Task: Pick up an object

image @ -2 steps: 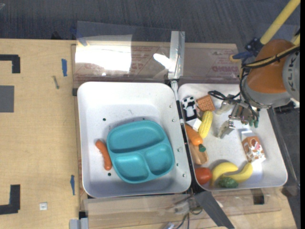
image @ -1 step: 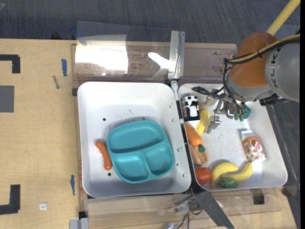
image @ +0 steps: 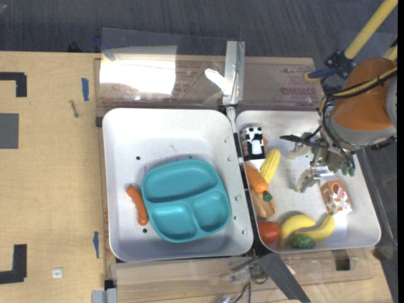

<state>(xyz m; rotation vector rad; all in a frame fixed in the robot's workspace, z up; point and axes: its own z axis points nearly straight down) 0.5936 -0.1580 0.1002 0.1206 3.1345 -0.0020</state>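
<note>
The gripper (image: pixel 314 177) hangs over the right bin (image: pixel 369 216), its metal fingers (image: pixel 306 182) pointing down toward the white floor; they look a little apart with nothing between them, though the view is too small to be sure how wide they stand. Just to its right and slightly nearer the camera lies a small packet (image: pixel 335 197) with red and white print, close to the fingers but not touching them. Nearer the camera from the gripper, against the bin's front wall, a banana (image: pixel 309 226) curves around a small green piece (image: pixel 303 242), with a tomato (image: pixel 269 231) just left of that. To the gripper's left lie a corn cob (image: pixel 270 164) and, below it, a carrot (image: pixel 257 180), both along the bin's left wall. Farther left and back sits a black-and-white toy (image: pixel 254 140). Well beyond these, in the left bin (image: pixel 120 131), rests a teal divided plate (image: pixel 185 199) with an orange sausage (image: pixel 137 205) just beside its far edge
</note>
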